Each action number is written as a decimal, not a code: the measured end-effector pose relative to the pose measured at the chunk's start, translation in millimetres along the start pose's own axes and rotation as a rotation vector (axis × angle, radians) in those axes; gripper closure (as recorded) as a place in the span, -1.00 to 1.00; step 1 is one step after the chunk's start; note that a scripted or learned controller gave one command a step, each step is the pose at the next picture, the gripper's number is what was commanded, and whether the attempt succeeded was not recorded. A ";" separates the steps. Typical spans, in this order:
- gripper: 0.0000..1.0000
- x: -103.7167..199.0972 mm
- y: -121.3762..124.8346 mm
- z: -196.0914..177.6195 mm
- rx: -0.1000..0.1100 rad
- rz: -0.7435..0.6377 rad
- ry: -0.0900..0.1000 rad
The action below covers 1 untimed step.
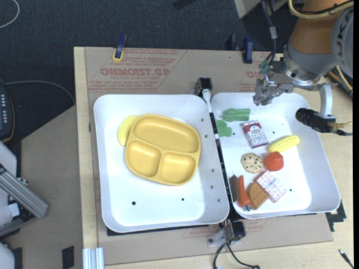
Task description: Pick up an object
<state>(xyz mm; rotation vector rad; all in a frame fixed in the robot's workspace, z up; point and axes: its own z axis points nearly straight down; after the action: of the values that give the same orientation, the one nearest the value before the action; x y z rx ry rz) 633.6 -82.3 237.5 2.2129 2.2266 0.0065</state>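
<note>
The right bin (320, 167) holds several small items: a green pod (235, 114), a green piece (224, 129), a red and white box (254, 133), a yellow corn cob (284, 143), a cookie (252, 162), a red tomato (273, 161), a pink packet (272, 185), a brown waffle (257, 195) and an orange carrot (243, 190). My gripper (265, 96) hangs over the bin's far edge, above and right of the green pod. It is open with nothing between its fingers.
The left bin (112, 195) carries a yellow divided plate (161, 149) with a yellow piece (124, 129) tucked under its left rim. A black bar (213, 133) runs between the bins. Clamps (118, 49) sit at the board's far edge.
</note>
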 end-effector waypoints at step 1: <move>1.00 54.0 0.3 14.2 0.007 0.001 0.000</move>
<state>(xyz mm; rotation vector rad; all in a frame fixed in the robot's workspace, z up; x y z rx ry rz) 633.6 -28.3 223.3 2.2181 2.2287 -0.0007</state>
